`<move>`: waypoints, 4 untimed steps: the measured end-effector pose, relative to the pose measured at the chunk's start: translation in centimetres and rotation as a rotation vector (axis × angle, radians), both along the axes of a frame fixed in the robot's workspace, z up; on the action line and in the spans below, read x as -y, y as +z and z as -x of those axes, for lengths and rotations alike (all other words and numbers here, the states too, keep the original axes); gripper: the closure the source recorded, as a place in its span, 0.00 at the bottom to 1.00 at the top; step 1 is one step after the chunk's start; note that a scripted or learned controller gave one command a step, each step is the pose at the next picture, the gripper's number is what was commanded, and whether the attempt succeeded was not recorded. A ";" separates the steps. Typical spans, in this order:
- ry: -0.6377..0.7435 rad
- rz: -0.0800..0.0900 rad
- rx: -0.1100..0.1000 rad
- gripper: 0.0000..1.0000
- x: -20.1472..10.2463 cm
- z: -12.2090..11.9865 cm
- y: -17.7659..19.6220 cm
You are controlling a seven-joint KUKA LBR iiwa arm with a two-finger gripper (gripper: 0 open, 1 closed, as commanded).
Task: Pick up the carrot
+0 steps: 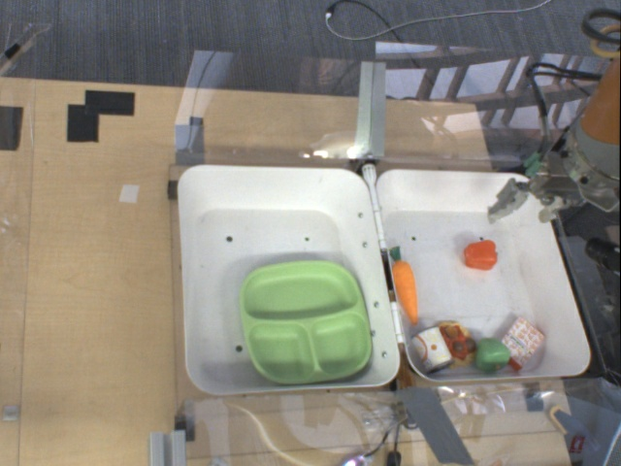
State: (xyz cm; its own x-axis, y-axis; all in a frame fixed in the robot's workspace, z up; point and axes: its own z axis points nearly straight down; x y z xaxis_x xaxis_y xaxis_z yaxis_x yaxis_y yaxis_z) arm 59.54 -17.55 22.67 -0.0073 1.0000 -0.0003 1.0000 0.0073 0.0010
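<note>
While my gripper (525, 198) hangs over the right bin (572, 299), I cannot tell its state.
Carrot (405, 290) lies against that bin's left wall; wooden bench (87, 289), grey carpet (194, 13) behind.

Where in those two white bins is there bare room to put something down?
Left bin: bare floor behind and left of the green tray. Right bin: open middle between carrot and red toy. The front edge is crowded with small items.
</note>
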 end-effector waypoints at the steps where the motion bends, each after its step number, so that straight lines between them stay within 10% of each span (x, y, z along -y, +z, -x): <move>1: 0.107 0.000 0.000 0.00 -5.4 1.3 -5.9; 2: 0.107 0.000 0.000 0.00 -5.4 1.3 -5.9; 3: 0.227 0.000 0.003 0.00 -12.8 -2.7 -4.2; 4: 0.271 -0.001 0.000 0.00 -16.5 2.4 -4.3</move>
State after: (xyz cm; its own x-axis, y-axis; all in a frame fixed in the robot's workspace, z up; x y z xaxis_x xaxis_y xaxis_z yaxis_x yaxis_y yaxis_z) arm 57.12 -1.03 18.34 -0.2750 0.9614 0.0004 0.9614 0.2750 0.0010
